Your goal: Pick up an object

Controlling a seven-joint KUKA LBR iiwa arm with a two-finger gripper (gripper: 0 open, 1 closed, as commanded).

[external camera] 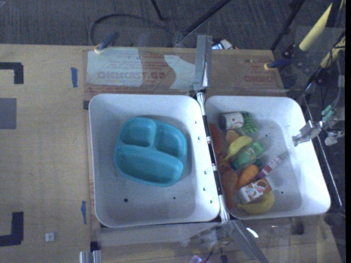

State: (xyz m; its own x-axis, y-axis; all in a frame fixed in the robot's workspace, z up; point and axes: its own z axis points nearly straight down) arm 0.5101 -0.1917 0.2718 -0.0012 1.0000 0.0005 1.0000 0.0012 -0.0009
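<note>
Targeting the toy pile against the left wall of the right bin (312,193): banana (259,205) nearest, then carton (254,190), carrot (247,175), can (231,119) farthest. Centring the gripper (305,133), hovering at the bin's right side, opening not discernible, over one exposed toy before descending.

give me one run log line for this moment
end effector: over right bin's right edge, away from toys | toy pile: in right bin, left side | blue tray: in left bin | pick: not done
</note>
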